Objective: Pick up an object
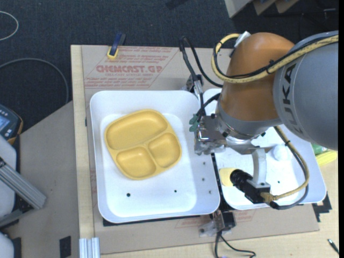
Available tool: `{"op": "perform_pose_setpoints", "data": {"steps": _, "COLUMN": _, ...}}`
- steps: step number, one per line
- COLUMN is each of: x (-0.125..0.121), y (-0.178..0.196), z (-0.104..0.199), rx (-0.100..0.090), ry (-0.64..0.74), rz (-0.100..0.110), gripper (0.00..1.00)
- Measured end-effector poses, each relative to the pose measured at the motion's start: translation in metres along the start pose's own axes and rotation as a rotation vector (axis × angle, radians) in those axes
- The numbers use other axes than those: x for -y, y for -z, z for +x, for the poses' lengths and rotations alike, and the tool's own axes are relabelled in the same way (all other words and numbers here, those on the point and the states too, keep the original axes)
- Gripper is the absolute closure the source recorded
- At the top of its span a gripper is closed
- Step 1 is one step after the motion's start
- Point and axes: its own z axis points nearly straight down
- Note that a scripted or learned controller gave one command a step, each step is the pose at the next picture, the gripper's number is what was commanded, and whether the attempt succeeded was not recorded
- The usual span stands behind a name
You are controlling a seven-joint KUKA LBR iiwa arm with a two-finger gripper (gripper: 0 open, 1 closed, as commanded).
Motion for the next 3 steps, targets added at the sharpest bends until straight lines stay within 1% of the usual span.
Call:
{"op": "perform_pose_setpoints", "data": {"steps": 1, "x": -0.001, "y": 0.003, "z": 0.001, "rx": -0.002, "ry": 0.003, "rz": -0.007, "gripper": 0.0}}
{"op": "perform_pose_setpoints", "data": {"steps": 2, "x": -0.001, "y": 0.014, "z": 0.001, "rx": -0.002, "ry": 0.003, "rz": -0.009, "gripper": 1.0}}
{"op": "perform_pose_setpoints", "data": {"steps": 3, "x": -0.001, "y": 0.135, "z": 0.022, "rx": -0.006, "ry": 0.008, "rz": -0.023, "gripper": 1.0}}
